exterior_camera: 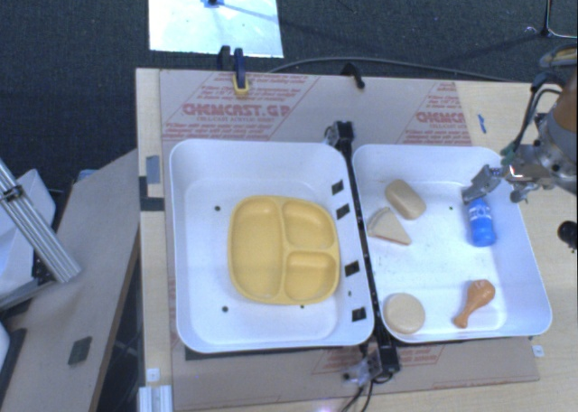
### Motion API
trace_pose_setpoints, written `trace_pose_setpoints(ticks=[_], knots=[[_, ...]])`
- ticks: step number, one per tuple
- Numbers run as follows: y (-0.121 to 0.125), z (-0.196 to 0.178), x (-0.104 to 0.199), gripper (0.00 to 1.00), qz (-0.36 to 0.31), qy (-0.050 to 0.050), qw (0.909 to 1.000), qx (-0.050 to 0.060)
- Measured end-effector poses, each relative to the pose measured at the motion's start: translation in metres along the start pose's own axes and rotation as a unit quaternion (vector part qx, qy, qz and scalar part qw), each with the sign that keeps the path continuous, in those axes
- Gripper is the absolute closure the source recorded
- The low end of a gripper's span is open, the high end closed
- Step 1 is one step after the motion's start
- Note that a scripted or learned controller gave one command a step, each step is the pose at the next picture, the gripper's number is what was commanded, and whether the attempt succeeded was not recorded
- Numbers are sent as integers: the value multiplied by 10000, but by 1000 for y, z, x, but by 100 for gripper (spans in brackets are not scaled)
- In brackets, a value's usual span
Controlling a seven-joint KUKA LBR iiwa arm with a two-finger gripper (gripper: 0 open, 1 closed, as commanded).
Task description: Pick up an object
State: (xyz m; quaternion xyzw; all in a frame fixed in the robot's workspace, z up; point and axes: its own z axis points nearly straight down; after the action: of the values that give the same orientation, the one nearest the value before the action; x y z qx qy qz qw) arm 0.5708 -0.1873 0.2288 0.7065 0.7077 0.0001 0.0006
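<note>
Fingers' state we cannot tell, then left to right we note yellow divided plate in left bin, bread roll, wedge, round biscuit, drumstick, blue bottle in right bin, gripper just above bottle.

"chemcast gp" is printed in red on the protective film of the clear sheet lying under the two bins, once near its far left corner and once, partly covered and slanted, near its far right corner. smaller red lines beneath cannot be read.
</note>
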Motion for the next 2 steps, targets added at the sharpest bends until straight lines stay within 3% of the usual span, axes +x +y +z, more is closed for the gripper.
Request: trace_pose_setpoints(ticks=[2], knots=[[-9,88,-8,0,1,3,10000,10]])
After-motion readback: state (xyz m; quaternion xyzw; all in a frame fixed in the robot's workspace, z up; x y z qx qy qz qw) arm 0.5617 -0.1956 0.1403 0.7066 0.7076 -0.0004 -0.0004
